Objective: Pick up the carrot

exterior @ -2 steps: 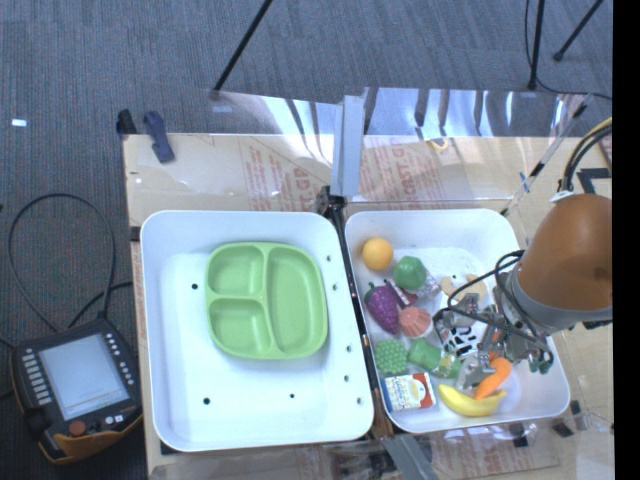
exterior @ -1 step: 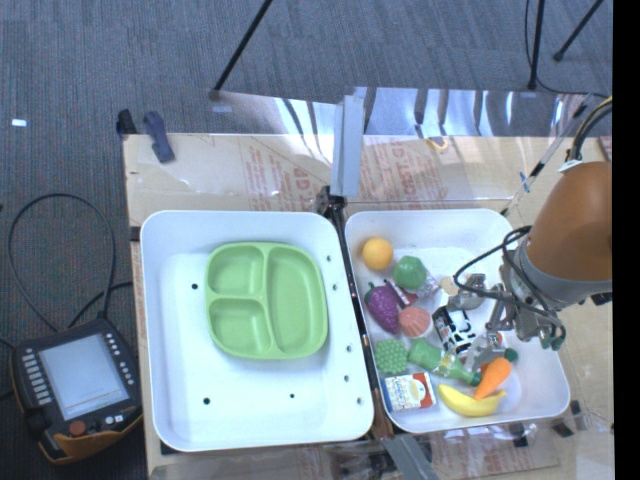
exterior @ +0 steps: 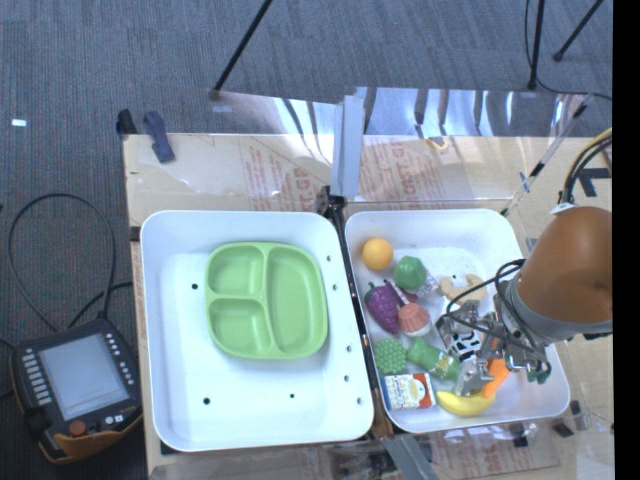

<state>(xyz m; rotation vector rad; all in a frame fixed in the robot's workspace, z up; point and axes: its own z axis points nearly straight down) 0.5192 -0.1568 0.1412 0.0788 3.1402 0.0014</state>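
Lying just beside the fingers (exterior: pixel 487 361), the carrot (exterior: pixel 491 375) touches the banana (exterior: pixel 463 403).

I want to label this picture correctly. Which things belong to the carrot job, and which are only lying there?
For the job: carrot, gripper, right bin.

Just lying about: green divided plate in the left bin, orange ball, purple grapes, banana, small carton.

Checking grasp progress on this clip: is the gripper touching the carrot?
Cannot tell. In the camera view the gripper sits right over the carrot beside the banana, but its hardware hides any contact or gap.
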